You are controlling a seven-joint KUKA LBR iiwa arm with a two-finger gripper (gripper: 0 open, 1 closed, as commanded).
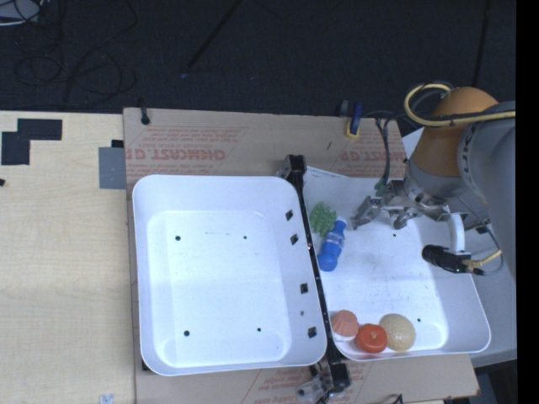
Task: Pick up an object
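Tool (384, 211) over right bin (472, 326), metal fingers spread, blue plastic bottle (331, 246) nearby

- the arm (472, 154) runs off the view's right edge, its upper links unseen.
- gripper (383, 213) fingertips blur together above the right bin's (459, 310) far edge; their spacing is unreadable.
- green object (322, 218) by the right bin's left wall is too small to identify.

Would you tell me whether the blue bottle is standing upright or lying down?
Lying down: the blue bottle rests lengthwise on the right bin's floor beside the green item.
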